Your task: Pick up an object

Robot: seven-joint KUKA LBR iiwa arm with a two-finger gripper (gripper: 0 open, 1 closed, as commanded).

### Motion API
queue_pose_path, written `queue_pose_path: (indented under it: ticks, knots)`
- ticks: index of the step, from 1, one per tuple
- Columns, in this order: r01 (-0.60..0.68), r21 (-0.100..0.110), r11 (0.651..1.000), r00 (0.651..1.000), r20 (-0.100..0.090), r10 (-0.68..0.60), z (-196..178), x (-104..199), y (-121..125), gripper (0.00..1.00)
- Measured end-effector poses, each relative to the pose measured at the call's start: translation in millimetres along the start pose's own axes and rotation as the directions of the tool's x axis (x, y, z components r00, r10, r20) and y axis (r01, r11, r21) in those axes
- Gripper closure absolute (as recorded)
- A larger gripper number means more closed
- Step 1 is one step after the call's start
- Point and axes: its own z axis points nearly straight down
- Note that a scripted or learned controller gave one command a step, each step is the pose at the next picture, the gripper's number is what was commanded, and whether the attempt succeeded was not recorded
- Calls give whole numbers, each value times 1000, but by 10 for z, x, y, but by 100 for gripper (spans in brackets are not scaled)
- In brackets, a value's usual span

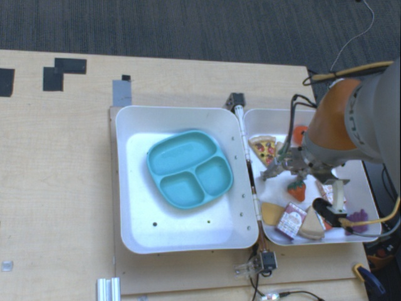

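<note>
Bench (56, 187): pale wood top carrying black tape patches at far left, set against dark grey carpet (188, 14) along the top edge, with a thin cable trailing at upper right. Left bin (128, 224), white, holds a turquoise three-compartment plate (189, 168); right bin (369, 196) holds toy food, namely a pizza slice (265, 148), an orange carrot-like piece (297, 189), a small carton (290, 221), a yellow wedge (270, 212) and a purple piece (358, 217). Gripper (294, 168): low over the right bin just above the carrot-like piece, grip state cannot be told.
</note>
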Motion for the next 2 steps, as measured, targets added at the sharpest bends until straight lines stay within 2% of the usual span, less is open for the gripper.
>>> queue_pose_path:
  ticks: [1, 2]
  knots:
    - [2, -5, 1000, 1000, 1, -2, -118, 1, 21, 100]
    - [2, -5, 1000, 1000, 1, -2, -117, 1, 20, 0]
